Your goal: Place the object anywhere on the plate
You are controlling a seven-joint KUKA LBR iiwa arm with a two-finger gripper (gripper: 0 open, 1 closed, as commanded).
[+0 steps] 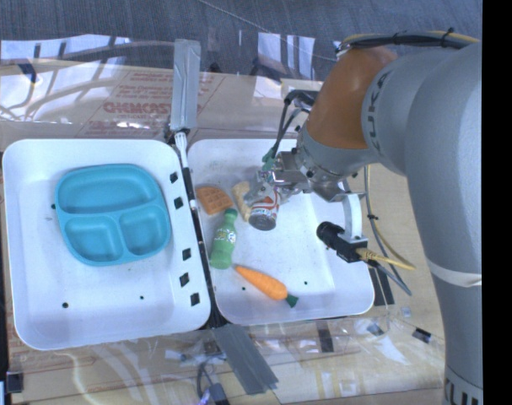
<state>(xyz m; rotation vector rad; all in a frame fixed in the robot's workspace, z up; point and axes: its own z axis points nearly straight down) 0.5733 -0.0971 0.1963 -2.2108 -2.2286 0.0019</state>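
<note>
Plate: a light blue plastic plate point(112, 212) with three compartments, smooth and glossy, lying toward the far left corner of the left shallow white bin point(36, 310).

Divider: the two bins meet at a raised edge just right of the plate.

Loose items: in the right shallow white bin point(340, 298), near its left wall, a small tan bread-like piece point(213, 199), a green plastic bottle point(224, 238) with its long axis running near to far, and an orange toy carrot point(264, 283) lying slantwise toward the near edge.

Object: a small metal can point(261, 207), cylindrical with a printed label, sitting mid-bin, tilted, directly under the gripper.

Gripper: the grey arm's two-finger gripper point(277, 180) is right over the can; I can't tell how it's set.

Key relation: the plate lies well to the left of the gripper, across the divider.
</note>
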